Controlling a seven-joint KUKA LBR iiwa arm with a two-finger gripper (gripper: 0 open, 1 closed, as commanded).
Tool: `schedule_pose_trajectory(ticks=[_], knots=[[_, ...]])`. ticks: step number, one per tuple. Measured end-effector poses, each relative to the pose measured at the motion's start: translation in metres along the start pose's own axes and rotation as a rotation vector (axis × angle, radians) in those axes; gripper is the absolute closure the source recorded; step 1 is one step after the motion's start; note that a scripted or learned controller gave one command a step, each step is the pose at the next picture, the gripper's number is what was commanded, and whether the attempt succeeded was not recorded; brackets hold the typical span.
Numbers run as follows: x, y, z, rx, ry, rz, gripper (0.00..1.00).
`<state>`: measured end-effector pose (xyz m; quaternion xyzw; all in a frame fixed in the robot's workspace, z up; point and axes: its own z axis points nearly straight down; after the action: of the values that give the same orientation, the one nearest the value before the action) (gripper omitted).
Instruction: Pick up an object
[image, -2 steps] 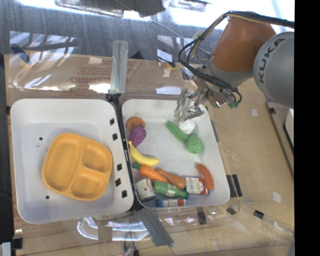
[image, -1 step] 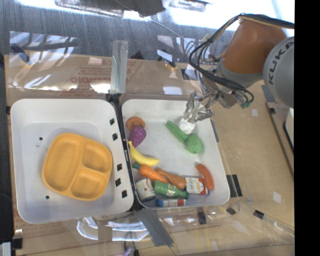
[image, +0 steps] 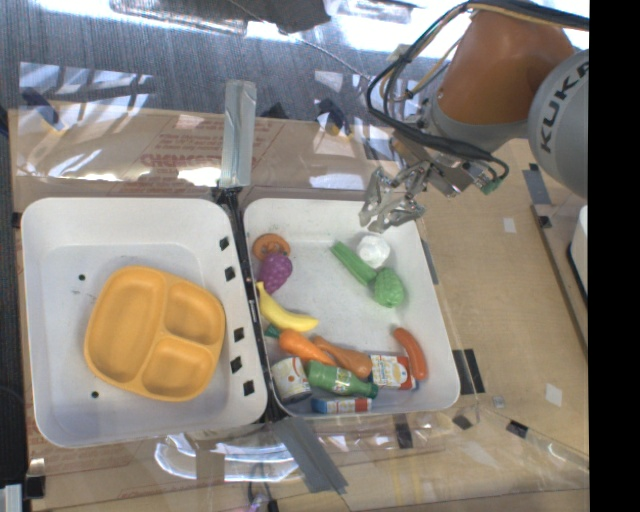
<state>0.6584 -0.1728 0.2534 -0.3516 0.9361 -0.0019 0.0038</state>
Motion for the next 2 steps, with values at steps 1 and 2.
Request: schedule_pose_trajectory(ticks=[1, 2], knots=[[0.024, -0.027, 0.002, 0.0, 0.0, -0.4, 1.0], [0.03, -0.012, 0.006, -0.009, 0.001, -0.787, 1.0]])
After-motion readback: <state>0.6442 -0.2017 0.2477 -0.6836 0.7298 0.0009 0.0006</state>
